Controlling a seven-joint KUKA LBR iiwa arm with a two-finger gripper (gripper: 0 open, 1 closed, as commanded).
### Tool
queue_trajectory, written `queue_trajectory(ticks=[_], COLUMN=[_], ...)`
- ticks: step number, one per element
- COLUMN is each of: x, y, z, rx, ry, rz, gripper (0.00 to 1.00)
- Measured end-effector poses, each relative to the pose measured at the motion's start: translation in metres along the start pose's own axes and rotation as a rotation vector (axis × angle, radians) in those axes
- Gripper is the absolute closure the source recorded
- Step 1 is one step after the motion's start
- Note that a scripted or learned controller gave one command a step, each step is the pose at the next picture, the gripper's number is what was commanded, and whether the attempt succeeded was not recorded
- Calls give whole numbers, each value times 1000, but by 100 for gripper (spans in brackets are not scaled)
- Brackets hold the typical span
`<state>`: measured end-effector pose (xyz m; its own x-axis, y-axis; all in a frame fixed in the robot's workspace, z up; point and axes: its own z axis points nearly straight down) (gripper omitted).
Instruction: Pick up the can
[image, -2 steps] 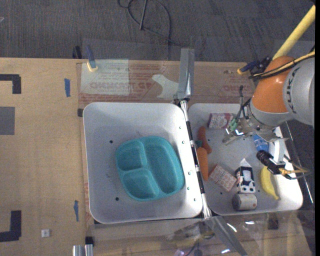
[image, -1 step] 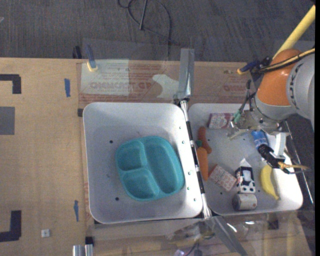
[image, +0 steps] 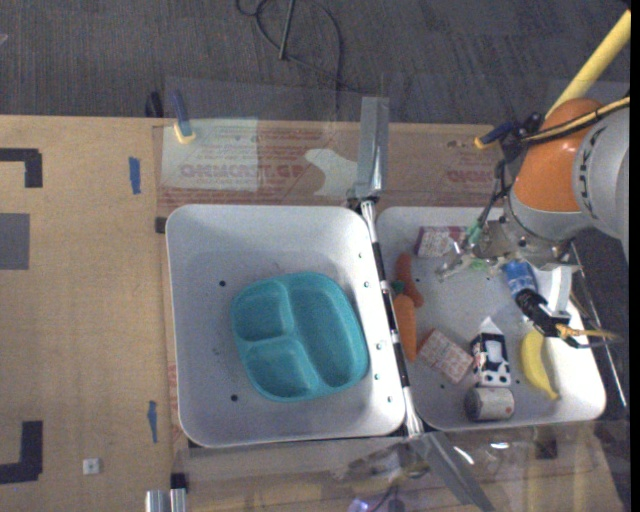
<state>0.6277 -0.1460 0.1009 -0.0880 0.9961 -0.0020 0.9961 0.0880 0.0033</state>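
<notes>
From the overhead camera view, the can (image: 489, 403) lies on its side at the near edge of the right bin (image: 590, 400), just beside a banana (image: 540, 366). My end effector (image: 478, 252) hovers over the far end; I cannot tell its state. The can looks light, rigid and smooth, prone to rolling, so I would grip across its curved body.

the divided tray (image: 298, 336) lies in the left bin (image: 200, 240). in the right bin (image: 585, 400), the can (image: 489, 403) sits at the lower edge, a banana (image: 539, 365) to its right, carrots (image: 405, 312) along the left wall.
</notes>
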Motion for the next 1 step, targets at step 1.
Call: queue_trajectory(ticks=[1], x=[33], y=[-84], z=[11], rx=[-6], ry=[0], rz=[87], gripper=[0])
